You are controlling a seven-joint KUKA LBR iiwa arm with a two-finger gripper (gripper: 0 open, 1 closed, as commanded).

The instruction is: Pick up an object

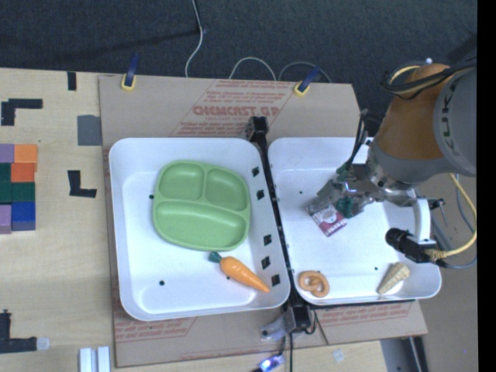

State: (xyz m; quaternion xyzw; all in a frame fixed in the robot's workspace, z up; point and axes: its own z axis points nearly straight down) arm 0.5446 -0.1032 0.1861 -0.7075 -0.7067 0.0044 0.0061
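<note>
You had two white bins side by side on a sheet of cardboard (225, 103), the left bin (128, 231) and the right bin (298, 157), meeting at a dark seam down the middle. The arm (422, 122) came in from the right, and much of it ran off that edge, so you saw only its grey shell and orange band. Its bulk covered the far right corner of the right bin.

One green plate (203, 205) lay in the left bin, split into three compartments (all three bare). Just below its lower edge lay one carrot (242, 272), tilted, its green tip toward the plate.

The gripper (346, 200) hung over the middle of the right bin, directly above one small packet (331, 221). The packet was hard to make out: red and white at the bottom, something green at the top, partly covered by the gripper. Whether the fingers were spread or closed, or pinching the packet, could not be told at that angle.

Near the right bin's front wall sat one pretzel (314, 284), and well apart from it toward the right corner one pale, cone-shaped piece (394, 278) that you could not identify further.

At the far left edge a stack of coloured blocks (18, 187) was cut off.
</note>
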